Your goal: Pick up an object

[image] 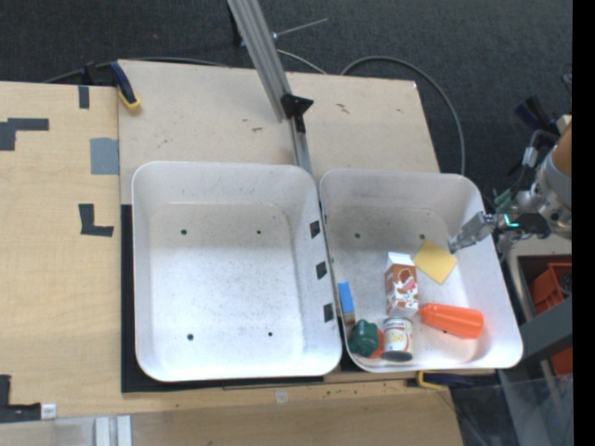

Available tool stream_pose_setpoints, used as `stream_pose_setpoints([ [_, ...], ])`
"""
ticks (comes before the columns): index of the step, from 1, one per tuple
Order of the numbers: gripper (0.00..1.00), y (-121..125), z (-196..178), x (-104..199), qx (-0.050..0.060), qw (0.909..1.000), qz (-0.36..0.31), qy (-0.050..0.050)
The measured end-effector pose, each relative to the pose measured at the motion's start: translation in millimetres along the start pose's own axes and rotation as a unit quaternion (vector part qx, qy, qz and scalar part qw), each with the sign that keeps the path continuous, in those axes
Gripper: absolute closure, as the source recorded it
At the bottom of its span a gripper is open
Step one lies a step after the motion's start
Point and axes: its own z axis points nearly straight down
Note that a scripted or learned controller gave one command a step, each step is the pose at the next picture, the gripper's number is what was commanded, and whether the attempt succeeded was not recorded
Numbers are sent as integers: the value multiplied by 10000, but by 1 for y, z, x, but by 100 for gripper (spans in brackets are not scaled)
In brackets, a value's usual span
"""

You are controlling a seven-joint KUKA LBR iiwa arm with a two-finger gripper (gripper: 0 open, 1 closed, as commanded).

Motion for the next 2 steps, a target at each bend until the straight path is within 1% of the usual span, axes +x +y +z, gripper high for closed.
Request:
stream_pose_setpoints([
  [1,0,1,-2,0,-21,10000,-9,-7],
  [2,0,5,61,3,10,10000,-4,1],
])
